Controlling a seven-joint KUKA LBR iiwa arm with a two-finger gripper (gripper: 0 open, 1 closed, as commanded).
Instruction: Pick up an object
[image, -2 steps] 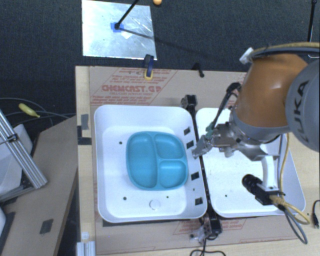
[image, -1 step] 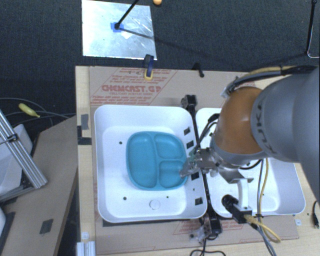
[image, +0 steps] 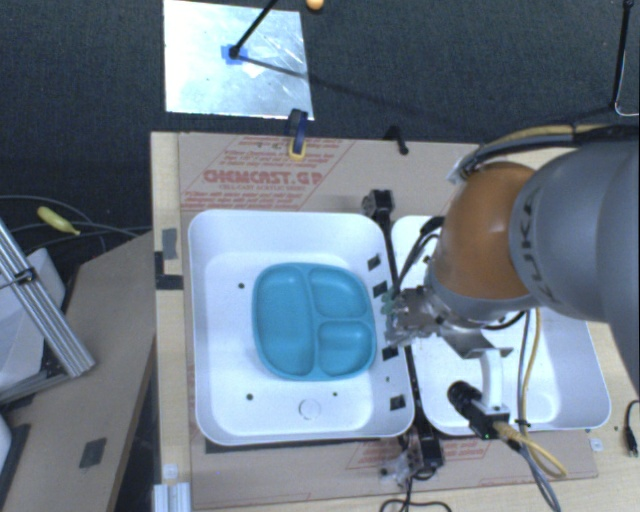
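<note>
Plate (image: 312, 322), blue and three-part, lies flat mid left bin (image: 215, 300). We judge it light, stiff, slick plastic; we advise gripping its raised rim. Arm (image: 520, 240) hangs over the right bin (image: 580, 390); we cannot tell the gripper's state.

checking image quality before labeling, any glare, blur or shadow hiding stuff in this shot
Camera view: strong glare on the shiny sheet at the top, washing out its surface; the arm close to the lens looks large and slightly soft, covering much of the right bin; the blue divided plate in the left bin is evenly lit and sharp, with mild shadows along the bin walls.
</note>
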